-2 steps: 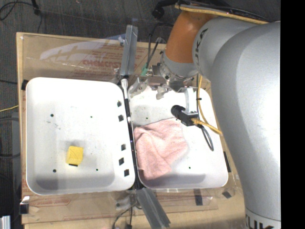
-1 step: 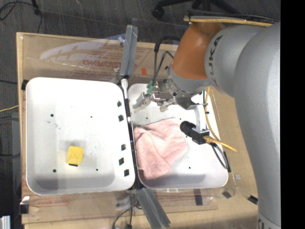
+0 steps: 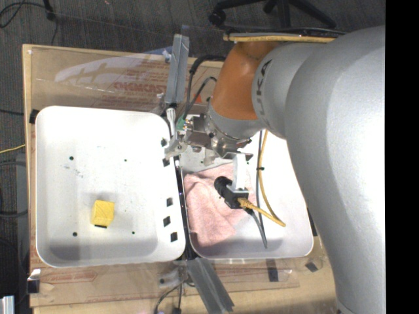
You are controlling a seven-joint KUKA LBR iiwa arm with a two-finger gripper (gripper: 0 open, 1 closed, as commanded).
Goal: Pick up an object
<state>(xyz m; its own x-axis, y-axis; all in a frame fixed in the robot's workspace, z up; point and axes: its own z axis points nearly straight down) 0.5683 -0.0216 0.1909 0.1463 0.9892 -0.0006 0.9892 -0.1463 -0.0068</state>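
From my station the grey arm (image 3: 327, 110) takes up most of the right side, its orange band bent down over the right bin (image 3: 291, 237). The gripper (image 3: 196, 142) sits low at that bin's upper left corner, close to the wall it shares with the left bin (image 3: 98, 149). The wrist hardware blocks my line to its tips, so I cannot tell whether it is open or closed, and I see nothing held in it.

The largest thing on offer is a pink cloth (image 3: 206, 214), crumpled on the floor of the right bin against the shared wall, just below the gripper. I judge it light, soft and limp: it will sag and drape, nothing in it can break, and a pinch on a raised fold near its middle should hold better than a flat edge.

The other candidate is a small yellow block (image 3: 103, 213), alone in the lower middle of the left bin, well apart from the gripper. It looks like foam or sponge, light and a little yielding; I would close across its two flat sides.

Both bins are smooth white plastic, likely slick, so either thing may slide when nudged. They rest on a pale wooden bench (image 3: 85, 70) over dark carpet (image 3: 98, 12), with a chair base (image 3: 281, 5) at the top.
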